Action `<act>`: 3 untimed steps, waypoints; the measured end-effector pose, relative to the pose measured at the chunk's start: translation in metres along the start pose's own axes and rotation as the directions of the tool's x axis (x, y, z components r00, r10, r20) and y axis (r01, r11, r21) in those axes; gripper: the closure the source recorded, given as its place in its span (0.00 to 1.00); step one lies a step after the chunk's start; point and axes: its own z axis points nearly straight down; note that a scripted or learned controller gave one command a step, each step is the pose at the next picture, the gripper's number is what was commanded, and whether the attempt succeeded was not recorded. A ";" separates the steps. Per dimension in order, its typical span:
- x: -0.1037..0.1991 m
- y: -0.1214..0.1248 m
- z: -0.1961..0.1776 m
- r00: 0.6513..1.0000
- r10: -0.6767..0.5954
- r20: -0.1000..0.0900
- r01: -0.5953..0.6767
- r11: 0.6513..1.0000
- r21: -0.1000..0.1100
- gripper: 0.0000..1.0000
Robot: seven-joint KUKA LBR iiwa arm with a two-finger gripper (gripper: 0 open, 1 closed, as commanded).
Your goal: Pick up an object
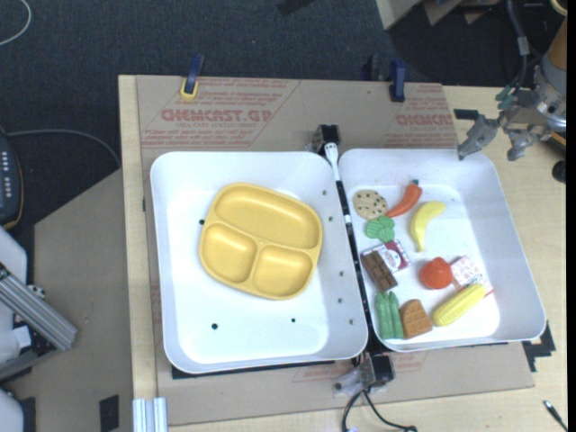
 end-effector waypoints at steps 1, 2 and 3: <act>0.001 0.003 -0.009 1.000 -0.003 0.004 0.003 1.000 -0.015 0.00; 0.000 0.000 0.054 1.000 -0.003 0.002 0.003 1.000 -0.008 0.00; 0.002 0.006 0.099 1.000 -0.005 0.002 0.005 1.000 -0.009 0.00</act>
